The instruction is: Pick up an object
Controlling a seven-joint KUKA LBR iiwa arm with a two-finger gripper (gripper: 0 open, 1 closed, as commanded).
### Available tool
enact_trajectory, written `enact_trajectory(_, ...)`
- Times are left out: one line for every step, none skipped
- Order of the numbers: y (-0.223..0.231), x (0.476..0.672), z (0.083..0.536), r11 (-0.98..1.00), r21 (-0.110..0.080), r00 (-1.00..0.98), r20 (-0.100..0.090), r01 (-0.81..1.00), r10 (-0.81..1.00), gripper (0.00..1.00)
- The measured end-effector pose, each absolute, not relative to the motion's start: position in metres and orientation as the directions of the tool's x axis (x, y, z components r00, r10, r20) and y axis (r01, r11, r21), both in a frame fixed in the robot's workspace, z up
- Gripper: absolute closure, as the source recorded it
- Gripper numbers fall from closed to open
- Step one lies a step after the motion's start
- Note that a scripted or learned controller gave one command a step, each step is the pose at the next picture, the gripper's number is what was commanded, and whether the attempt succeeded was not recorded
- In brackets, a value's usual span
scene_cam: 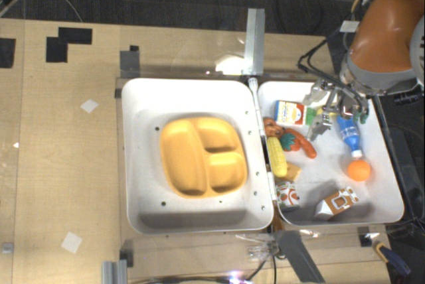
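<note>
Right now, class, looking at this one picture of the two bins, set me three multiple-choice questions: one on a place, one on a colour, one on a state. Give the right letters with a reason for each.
1. Where does the yellow tray lie?
A. in the left bin
B. in the right bin
C. on the bench outside the bins

2. What colour is the ball near the bottle?
A. green
B. orange
C. white

3. How does the bottle lie?
A. standing upright on the bench
B. lying on its side in the right bin
C. resting inside the tray

Answers:
1 A: the tray sits in the middle of the left bin.
2 B: the ball just beyond the bottle's end is plainly orange.
3 B: the bottle's whole length shows flat on the right bin's floor, below the gripper.
</note>
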State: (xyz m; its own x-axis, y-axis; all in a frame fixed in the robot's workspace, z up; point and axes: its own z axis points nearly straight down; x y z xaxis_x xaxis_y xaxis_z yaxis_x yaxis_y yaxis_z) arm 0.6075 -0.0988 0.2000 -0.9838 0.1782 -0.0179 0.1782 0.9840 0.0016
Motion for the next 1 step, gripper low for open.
enact_trajectory(-0.0993,0.6217,0.1143,0.868,0.008,-0.868,-0.019,0.497,0.497,0.00)
